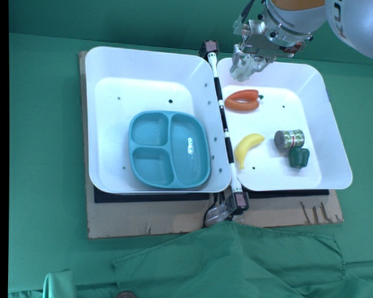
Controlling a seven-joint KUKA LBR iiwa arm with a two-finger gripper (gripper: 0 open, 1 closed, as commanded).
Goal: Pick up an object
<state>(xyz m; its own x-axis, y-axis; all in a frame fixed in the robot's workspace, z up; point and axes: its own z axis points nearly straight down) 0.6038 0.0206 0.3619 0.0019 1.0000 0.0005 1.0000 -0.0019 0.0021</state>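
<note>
Above the right bin's [336, 166] far rim, the metal tool [242, 69] hangs, grip unclear, near a glossy orange pepper [242, 100]

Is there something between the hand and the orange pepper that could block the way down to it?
Nothing visible does. The hand hovers over the right bin's far rim, and the orange pepper lies just in front of it. The banana, can and green pepper lie nearer the camera.

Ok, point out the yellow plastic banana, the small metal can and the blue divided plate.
yellow plastic banana [248, 148]: camera view, middle of its curve.
small metal can [290, 139]: camera view, its side.
blue divided plate [169, 149]: camera view, the ridge between compartments.
</note>
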